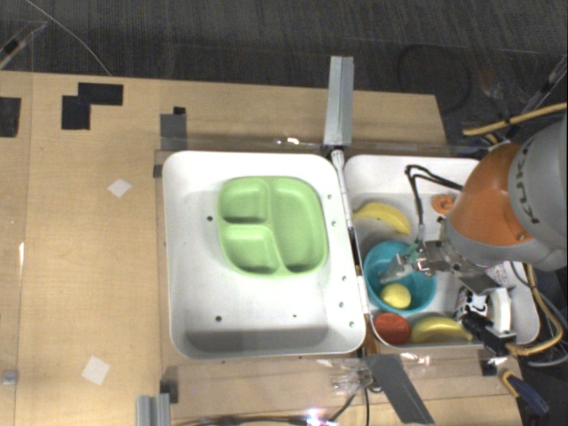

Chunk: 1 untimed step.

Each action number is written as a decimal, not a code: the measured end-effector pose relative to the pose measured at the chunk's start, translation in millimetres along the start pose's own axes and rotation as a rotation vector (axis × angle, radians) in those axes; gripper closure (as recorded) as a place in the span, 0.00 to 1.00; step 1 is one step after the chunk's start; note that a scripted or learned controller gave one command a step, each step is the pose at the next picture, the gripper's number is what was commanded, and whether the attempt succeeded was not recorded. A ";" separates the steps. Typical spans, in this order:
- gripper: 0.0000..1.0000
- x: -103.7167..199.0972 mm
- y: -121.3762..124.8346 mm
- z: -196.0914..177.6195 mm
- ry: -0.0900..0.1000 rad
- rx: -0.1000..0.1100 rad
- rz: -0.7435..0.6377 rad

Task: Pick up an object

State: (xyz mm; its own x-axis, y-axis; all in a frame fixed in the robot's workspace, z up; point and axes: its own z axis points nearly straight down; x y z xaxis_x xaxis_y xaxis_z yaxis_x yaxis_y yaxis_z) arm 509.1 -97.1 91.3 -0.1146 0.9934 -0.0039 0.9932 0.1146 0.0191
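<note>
We found the gripper (417, 260) poised low over the teal bowl (383, 264) in the right bin (390, 169), where a yellow lemon-like fruit (397, 296) sat inside the bowl. We judged this the approach before a grasp, though whether it was open or closed we could not tell. The next move, as we saw it, called for settling squarely around the fruit or the bowl's rim before closing.

We see two bins side by side on the tabletop (80, 264). The left bin (191, 327) holds a divided tray (271, 224), roughly centred. The right bin (390, 171) holds a bowl (380, 269) near its left wall, with a lemon (397, 296) inside. A banana (383, 214) lies behind the bowl; an apple (391, 327) and a second banana (437, 328) lie before it, apparently touching. The claw (424, 260) sits over the bowl's right rim.
</note>
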 end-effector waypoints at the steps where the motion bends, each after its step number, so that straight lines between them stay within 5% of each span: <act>1: 1.00 -16.6 3.0 -16.9 -0.035 -0.023 0.010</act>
State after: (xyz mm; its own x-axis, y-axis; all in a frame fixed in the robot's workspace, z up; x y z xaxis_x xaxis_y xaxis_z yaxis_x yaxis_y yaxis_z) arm 513.6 -113.2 108.3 -0.1038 0.9939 -0.0383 0.9935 0.1054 0.0426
